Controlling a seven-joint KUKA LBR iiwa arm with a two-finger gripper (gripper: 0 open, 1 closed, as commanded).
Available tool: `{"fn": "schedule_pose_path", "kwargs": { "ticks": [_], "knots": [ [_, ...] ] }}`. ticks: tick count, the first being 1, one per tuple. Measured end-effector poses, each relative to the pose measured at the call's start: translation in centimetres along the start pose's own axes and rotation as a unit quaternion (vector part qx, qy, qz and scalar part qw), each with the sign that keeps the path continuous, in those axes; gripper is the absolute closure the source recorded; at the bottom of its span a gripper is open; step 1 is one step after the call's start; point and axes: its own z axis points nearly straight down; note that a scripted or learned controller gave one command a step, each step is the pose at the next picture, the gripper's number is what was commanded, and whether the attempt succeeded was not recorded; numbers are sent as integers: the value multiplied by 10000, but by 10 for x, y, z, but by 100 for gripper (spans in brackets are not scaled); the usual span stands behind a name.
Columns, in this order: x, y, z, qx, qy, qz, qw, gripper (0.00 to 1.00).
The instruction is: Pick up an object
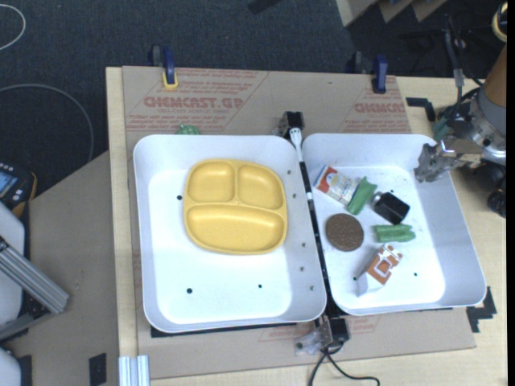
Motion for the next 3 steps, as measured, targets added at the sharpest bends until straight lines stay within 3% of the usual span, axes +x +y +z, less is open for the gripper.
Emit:
{"fn": "schedule_pose_path", "kwargs": {
  "ticks": [1,2,3],
  "knots": [
    [90,-50,36,17,27,-73,10000,100],
    [113,6,64,-43,-4,-55,10000,100],
    [160,-23,36,-21,12,-65,10000,100]
  ]
}}
